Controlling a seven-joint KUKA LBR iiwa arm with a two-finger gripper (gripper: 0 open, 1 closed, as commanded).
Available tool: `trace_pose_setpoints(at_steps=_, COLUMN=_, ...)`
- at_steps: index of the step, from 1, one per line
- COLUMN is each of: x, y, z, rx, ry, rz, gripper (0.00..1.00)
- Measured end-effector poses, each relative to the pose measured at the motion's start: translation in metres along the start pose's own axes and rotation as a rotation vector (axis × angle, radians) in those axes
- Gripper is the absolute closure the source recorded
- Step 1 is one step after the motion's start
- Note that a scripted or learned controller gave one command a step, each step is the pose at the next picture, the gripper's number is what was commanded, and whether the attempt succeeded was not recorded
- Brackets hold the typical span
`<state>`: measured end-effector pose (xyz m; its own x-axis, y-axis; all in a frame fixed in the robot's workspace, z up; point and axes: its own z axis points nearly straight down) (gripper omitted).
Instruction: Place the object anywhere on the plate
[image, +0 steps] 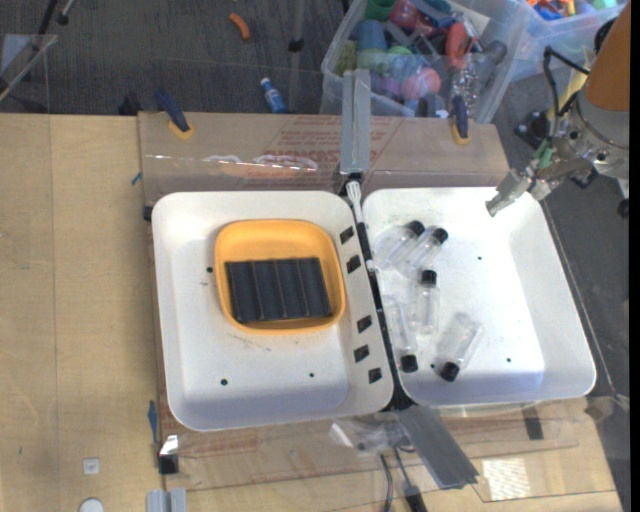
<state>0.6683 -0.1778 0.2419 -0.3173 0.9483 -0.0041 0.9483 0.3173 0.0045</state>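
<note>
The gripper (508, 197), finger state indeterminate, hovers over the right bin's (520, 270) far edge; vials (425, 290) lie below-left.

— How many bins sit on the bench (70, 300)?
— Two white bins (190, 390). One orange plate (280, 237) in the left; roughly five clear black-capped vials (455, 345) right of the plate.

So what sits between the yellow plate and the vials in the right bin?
In the camera view, the two bins' adjoining rims with black clips separate the yellow plate from the clear vials.
</note>
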Motion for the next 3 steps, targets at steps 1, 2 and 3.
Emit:
trace_pose_setpoints(at_steps=1, x=0.0069, y=0.0026, z=0.0020, rx=0.003, ry=0.003, rz=-0.155, gripper=0.00)
trace_pose_setpoints(at_steps=2, x=0.0068, y=0.0025, z=0.0021, rx=0.003, ry=0.003, rz=-0.225, gripper=0.00)
trace_pose_setpoints(at_steps=3, x=-0.0003, y=-0.0002, z=0.0043, rx=0.003, ry=0.003, rz=-0.276, gripper=0.00)
